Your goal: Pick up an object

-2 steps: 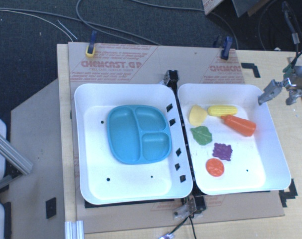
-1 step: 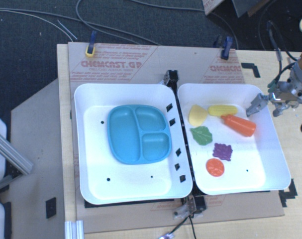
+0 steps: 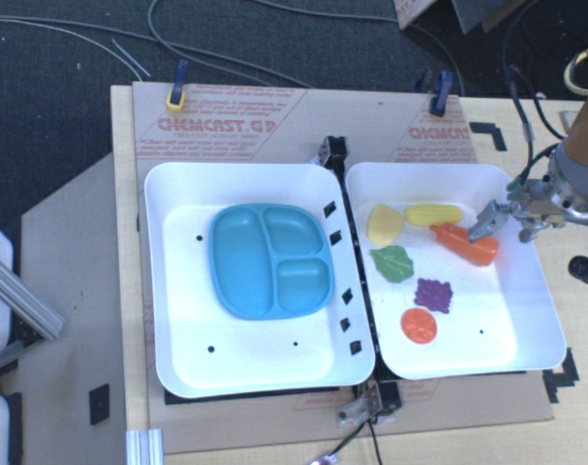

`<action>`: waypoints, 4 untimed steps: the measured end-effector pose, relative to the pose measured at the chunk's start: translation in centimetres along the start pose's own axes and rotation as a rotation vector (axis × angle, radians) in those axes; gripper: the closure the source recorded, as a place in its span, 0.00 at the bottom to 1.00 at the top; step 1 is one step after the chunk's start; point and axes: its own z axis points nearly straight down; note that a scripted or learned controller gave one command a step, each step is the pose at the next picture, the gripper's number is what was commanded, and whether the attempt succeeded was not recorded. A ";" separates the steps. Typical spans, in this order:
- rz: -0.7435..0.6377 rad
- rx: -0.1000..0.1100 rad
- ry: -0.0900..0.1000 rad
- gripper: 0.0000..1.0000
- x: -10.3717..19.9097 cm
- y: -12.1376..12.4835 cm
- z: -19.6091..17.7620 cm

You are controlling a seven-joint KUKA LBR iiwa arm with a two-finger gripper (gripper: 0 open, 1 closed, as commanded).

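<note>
Camera view catches the arm (image 3: 576, 168) cut off at the right edge, its gripper (image 3: 502, 216) low over the right bin (image 3: 536, 332). Whether its fingers are apart or together cannot be told. One tip sits just beside the orange carrot (image 3: 465, 243), which lies near the yellow banana (image 3: 433, 214).

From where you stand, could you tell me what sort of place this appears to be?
Most likely a robotics lab test bench: two white bins clamped to a board, toy food such as a carrot beside a blue plate, and loose cables on the floor.
</note>
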 end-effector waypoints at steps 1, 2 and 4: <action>0.000 -0.001 0.000 0.00 -0.2 0.3 6.2; -0.001 -0.008 -0.002 1.00 -0.3 0.4 4.7; -0.001 -0.012 -0.005 1.00 -0.3 1.0 -3.4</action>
